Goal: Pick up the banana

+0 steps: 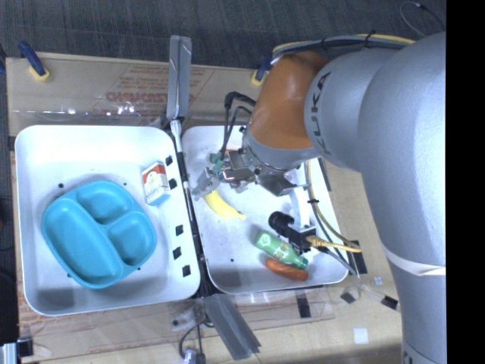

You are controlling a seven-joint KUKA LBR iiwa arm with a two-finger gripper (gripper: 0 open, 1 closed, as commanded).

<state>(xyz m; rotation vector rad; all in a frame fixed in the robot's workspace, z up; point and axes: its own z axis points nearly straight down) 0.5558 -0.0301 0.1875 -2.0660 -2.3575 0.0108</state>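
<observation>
The yellow banana (224,205) lies on the floor of the right bin (250,279), towards its left side. My gripper (206,183) hangs low over that bin, just up and left of the banana's upper end, close to it or touching it. Nothing shows as lifted; the banana rests on the bin floor. The grey arm with its orange band reaches in from the right and hides the bin's back right part.
A green packet (279,249) and a red-orange item (286,269) lie near the right bin's front edge. In the left bin (30,203) sit a blue divided plate (98,232) and a small red-and-white carton (155,182). A divider wall (187,226) separates the bins.
</observation>
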